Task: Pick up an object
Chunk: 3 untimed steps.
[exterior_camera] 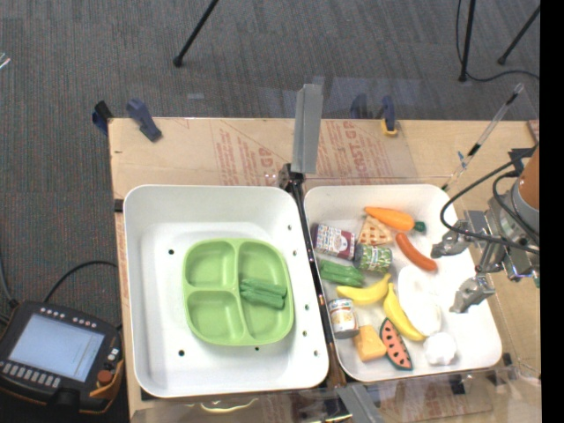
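Observation:
My gripper hangs over the right side of the right bin, open, with nothing between its two fingers. Left of it lie a red sausage, an orange carrot and a white oval piece. Further left are a waffle wedge, a purple packet, a green can, a green pod, two bananas, a small tin, a cheese wedge, a watermelon slice and a white ball.
The left bin holds a green divided plate with green beans in its right compartment. A grey upright post stands behind the wall between the bins. A handheld control pendant lies off the bench at lower left.

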Tool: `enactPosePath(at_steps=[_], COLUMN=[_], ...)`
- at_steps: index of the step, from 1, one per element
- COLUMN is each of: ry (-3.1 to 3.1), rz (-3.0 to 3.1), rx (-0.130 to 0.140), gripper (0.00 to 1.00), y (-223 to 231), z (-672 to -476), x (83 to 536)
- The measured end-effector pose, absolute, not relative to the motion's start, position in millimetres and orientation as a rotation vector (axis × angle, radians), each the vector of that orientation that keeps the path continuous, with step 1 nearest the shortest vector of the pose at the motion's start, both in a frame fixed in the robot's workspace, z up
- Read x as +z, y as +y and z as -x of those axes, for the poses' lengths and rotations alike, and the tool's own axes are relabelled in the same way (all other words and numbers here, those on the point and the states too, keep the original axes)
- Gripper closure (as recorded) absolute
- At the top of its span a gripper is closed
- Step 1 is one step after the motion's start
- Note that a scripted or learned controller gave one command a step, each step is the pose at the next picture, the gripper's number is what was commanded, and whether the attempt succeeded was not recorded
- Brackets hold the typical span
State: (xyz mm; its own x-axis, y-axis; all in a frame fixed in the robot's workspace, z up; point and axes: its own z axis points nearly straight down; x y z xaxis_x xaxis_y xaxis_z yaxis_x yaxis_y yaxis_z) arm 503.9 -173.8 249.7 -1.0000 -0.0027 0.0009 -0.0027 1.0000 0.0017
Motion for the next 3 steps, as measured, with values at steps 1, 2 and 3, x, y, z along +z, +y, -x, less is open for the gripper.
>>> enactPosePath(at_steps=[1, 2, 3], ry=[-3.122, -3.162, -3.146], rz=[0.288, 0.226, 0.225], rx=[-0.004, 0.002, 0.0], gripper=[0.0, 0.0, 0.0], y=[-189.1, -182.3, -130.1], z=[-542.2, -587.0, -606.4], x=[161.5, 102.3, 93.9])
